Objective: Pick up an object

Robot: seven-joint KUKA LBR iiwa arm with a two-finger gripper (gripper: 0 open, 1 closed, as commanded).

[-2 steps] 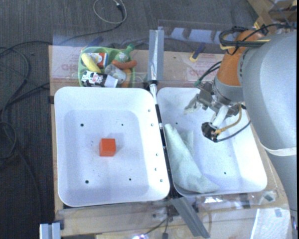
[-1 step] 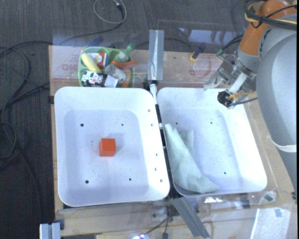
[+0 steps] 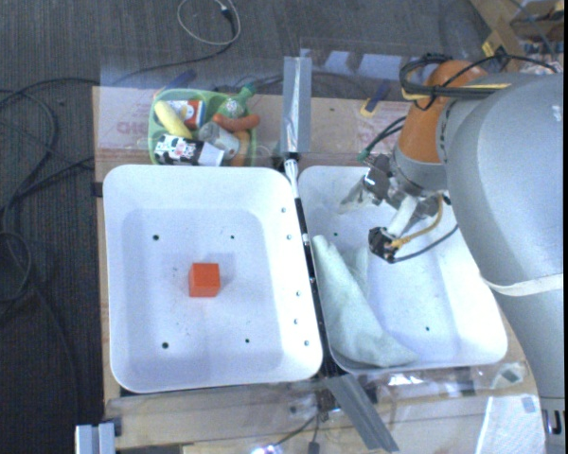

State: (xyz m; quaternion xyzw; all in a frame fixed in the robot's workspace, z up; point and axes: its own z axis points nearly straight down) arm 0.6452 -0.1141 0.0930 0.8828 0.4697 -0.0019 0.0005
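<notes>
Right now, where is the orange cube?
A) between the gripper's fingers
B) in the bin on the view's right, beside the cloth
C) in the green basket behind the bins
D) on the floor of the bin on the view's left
D: the orange cube rests on the floor of the left-hand bin, while the gripper hangs over the right-hand bin, where a pale cloth lies.

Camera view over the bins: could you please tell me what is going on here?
The arm reaches over the right bin, its end effector at the far end, near a pale cloth. I see nothing in its grasp. An orange cube lies alone in the left bin.
</notes>
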